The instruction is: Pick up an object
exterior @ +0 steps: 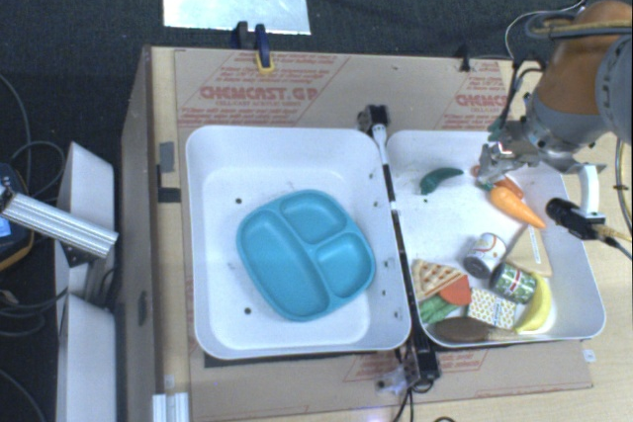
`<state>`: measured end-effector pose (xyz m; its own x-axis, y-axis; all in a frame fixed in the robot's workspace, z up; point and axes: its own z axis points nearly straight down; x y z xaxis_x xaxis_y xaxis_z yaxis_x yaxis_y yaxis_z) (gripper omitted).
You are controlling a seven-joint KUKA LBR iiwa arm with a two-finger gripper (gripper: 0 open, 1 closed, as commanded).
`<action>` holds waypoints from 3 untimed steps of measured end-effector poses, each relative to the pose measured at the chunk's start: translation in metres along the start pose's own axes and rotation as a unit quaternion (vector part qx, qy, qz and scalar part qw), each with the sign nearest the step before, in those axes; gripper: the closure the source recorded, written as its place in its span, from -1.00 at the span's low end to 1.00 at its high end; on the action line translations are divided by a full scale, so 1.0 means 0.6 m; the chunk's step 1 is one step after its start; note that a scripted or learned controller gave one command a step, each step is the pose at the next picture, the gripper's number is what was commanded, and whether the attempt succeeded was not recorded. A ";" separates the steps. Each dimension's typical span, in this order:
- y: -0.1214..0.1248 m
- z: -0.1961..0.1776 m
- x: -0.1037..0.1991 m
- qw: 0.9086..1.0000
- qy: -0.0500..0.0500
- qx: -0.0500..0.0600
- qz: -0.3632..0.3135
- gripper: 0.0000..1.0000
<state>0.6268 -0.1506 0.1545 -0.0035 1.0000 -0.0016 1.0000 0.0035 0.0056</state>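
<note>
End effector (492, 163) by carrot (517, 204), right bin (584, 301).

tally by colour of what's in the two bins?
Blue: 1, divided plate
Orange: 1, carrot
Green: 2, dark green piece, green can
Silver: 1, can
Yellow: 1, banana
Mixed or unclear pile at the front corner: waffle-like wedge, patterned box
Total: 8
</note>
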 end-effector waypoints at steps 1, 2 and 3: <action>-0.010 0.000 -0.079 1.000 0.000 0.001 0.001 1.00; 0.069 -0.091 -0.093 1.000 0.000 0.000 0.000 1.00; 0.026 -0.192 -0.026 1.000 0.000 0.000 -0.001 1.00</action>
<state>0.6420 -0.1662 0.2697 -0.0049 1.0000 -0.0008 1.0000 0.0049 0.0058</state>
